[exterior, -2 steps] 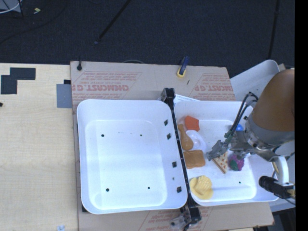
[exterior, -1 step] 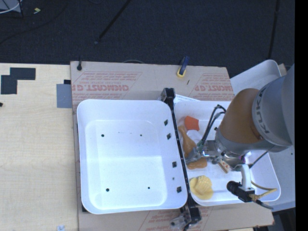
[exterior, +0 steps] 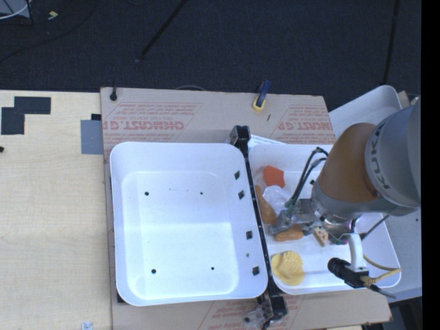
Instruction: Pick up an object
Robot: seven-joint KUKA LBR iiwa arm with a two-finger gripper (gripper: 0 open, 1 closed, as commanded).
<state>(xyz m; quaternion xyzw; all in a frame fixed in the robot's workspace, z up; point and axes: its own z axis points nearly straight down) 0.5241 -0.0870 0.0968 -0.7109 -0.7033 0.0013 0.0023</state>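
The right bin (exterior: 385, 249) holds several small things. An orange-red piece (exterior: 273, 176) lies near its back left. A brown oblong thing (exterior: 265, 209) rests against the left wall, with a crumpled clear wrapper (exterior: 276, 196) beside it. A yellow lumpy thing (exterior: 287, 267) sits at the front left. My gripper (exterior: 291, 220) is low in the bin, just above an orange-brown oblong piece (exterior: 289, 234) and touching or nearly touching it. A small tan block (exterior: 320, 236) lies just right of it. The arm's wrist hides the bin floor behind the gripper.
The left bin (exterior: 124, 184) is a shallow white tray with a few dark dots on its floor. A black divider (exterior: 251, 212) runs between the bins. A blue and yellow clamp (exterior: 260, 96) sits on the cardboard at the back.
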